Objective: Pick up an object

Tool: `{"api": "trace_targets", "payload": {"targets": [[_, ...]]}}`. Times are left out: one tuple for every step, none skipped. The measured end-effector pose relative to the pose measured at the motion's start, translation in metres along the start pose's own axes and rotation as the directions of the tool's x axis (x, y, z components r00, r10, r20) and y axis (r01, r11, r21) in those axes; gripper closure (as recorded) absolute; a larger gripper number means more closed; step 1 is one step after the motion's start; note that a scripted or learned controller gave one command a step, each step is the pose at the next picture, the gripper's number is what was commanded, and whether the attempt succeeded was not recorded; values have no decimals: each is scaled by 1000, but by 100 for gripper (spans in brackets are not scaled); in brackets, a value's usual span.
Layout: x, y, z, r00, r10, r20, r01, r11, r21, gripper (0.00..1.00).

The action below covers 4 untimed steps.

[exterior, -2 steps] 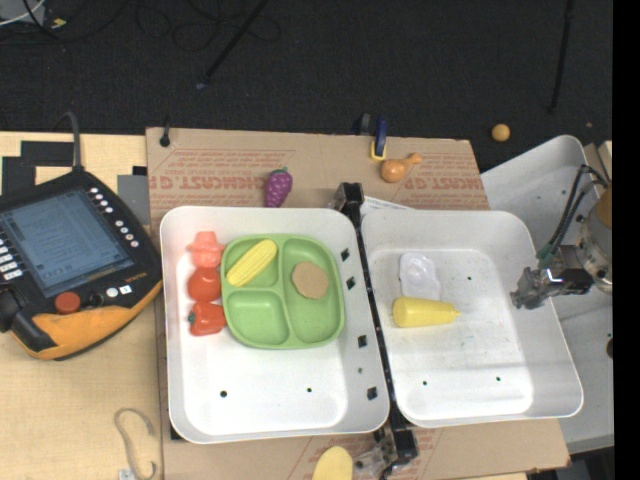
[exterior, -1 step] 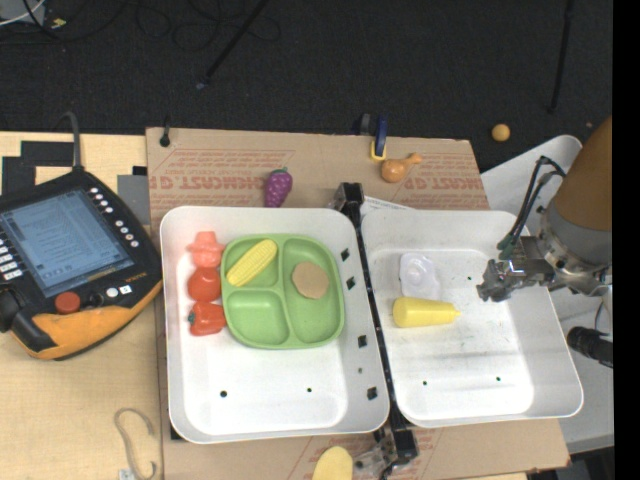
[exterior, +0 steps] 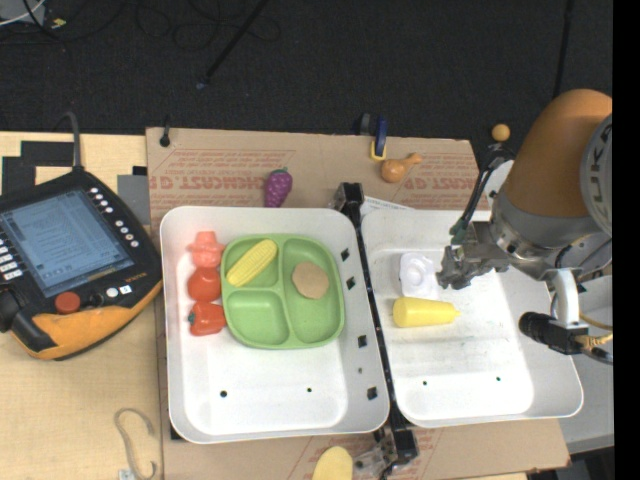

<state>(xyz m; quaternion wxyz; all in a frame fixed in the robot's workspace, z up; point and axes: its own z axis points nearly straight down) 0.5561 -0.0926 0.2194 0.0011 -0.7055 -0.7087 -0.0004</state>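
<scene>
In the right bin (exterior: 500,388) a yellow cone-shaped toy (exterior: 425,313) lies on its side near the left wall. Just above it sits a small white object (exterior: 414,268). My gripper (exterior: 455,271) hangs low over the right bin, right beside the white object and just above and to the right of the yellow toy. The dark gripper body hides its tips. The grey arm with its orange band (exterior: 565,148) comes in from the right.
The left bin (exterior: 260,398) holds a green divided plate (exterior: 262,320) with a corn cob (exterior: 250,261) and a brown disc (exterior: 311,281); pink and red toys (exterior: 204,286) lie along its left. A tablet controller (exterior: 65,253) sits at far left. A purple toy (exterior: 278,186) and an orange one (exterior: 396,167) lie behind the bins.
</scene>
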Motion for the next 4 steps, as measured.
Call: {"api": "trace_targets", "payload": {"targets": [[45,15,-10,1000,2,1,-2,1000,0,100],[92,36,-19,1000,1,0,-1,1000,-1,100],[131,50,-8,1000,3,2,-3,1000,1,100],[168,71,-13,1000,3,1,-3,1000,0,100]]}}
